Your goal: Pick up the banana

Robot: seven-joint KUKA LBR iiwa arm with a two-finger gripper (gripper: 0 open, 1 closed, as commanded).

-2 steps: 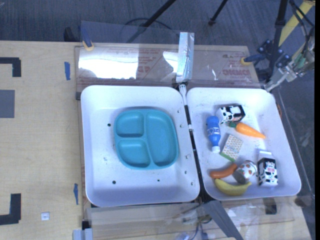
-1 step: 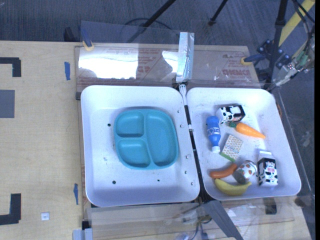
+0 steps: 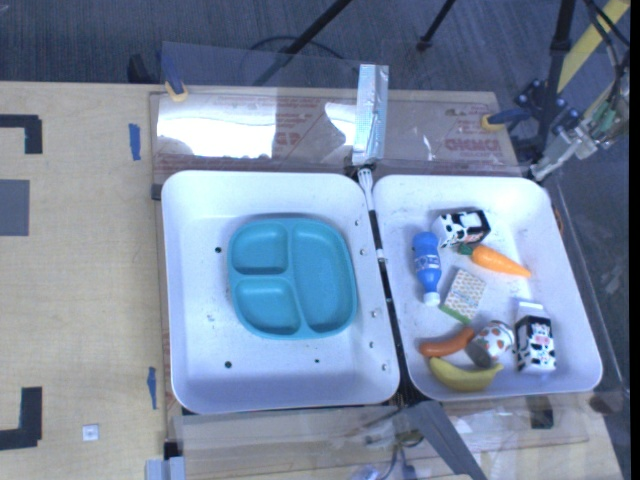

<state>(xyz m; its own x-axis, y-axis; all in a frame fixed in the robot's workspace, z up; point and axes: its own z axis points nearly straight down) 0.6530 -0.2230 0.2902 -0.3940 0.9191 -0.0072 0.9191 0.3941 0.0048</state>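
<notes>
Banana [image 3: 463, 373] is lying flat at the near edge of the right bin [image 3: 575, 268], curved side toward the front wall, yellow with a darker tip on its right end. An orange-red hot dog-shaped toy [image 3: 447, 345] is resting just behind it, touching or nearly touching its upper left side. A round speckled ball [image 3: 491, 341] is sitting directly behind the banana's right half, pressing close to it. A small black-and-white milk carton [image 3: 536, 342] is standing to the right of the ball. Further back, a patterned flat packet [image 3: 465, 293] is lying at a tilt, with a carrot [image 3: 498, 261] beyond it, a blue bottle [image 3: 427, 264] on its side to the left, and a cow-patterned toy [image 3: 463, 227] near the rear.

Left bin [image 3: 190, 268] is holding a teal divided plate [image 3: 293, 276], sitting roughly in the middle.

Arm hardware [image 3: 590, 133] is showing at the upper right, outside the bins and well apart from the banana. Tool state: cannot tell from this view. Both bins are sitting side by side on the counter [image 3: 70, 268], with a clear plastic sheet [image 3: 260, 128] behind them.
</notes>
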